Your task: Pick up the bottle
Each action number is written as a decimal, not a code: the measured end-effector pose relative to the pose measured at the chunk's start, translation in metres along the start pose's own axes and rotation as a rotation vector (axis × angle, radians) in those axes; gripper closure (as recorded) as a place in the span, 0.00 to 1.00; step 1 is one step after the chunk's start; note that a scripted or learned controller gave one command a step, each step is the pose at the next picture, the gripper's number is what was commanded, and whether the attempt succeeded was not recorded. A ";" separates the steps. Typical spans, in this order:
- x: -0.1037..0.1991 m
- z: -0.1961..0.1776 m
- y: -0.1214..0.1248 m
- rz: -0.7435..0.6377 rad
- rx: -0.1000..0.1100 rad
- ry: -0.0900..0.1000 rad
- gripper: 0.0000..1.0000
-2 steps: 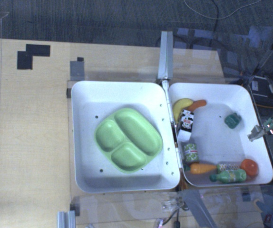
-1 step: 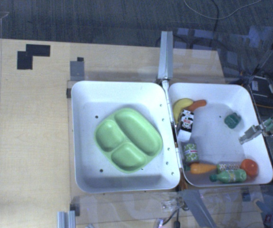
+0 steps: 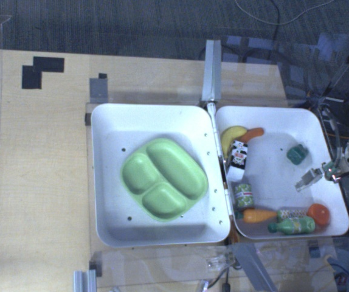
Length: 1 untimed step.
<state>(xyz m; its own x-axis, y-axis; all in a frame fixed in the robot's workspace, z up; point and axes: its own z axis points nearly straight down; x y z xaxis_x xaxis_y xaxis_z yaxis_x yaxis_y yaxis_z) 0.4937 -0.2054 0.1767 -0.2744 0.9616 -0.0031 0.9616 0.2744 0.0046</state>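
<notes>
The left bin (image 3: 104, 163) held a green divided plate (image 3: 164, 178); the right bin (image 3: 284, 115) held the clutter. The bottle (image 3: 293, 225) lay on its side along that bin's near wall, between a carrot (image 3: 258, 215) on its left and a tomato (image 3: 318, 213) just to its right. It was green, with a yellowish label around its middle and a darker cap end pointing left. It looked light, smooth and round, so likely to roll; a grip across the labelled middle seemed best. The gripper (image 3: 311, 178) hovered near the right wall, apart from the bottle, fingers spread and holding nothing.
</notes>
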 end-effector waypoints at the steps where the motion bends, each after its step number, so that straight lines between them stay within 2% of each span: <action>1: 0.001 -0.075 -0.005 0.379 -0.001 -0.001 0.00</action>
<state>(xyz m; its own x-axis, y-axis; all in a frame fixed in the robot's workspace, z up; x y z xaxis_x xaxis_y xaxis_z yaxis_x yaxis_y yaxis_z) 0.4886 -0.2058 0.2521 0.1007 0.9949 -0.0024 0.9949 -0.1006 0.0068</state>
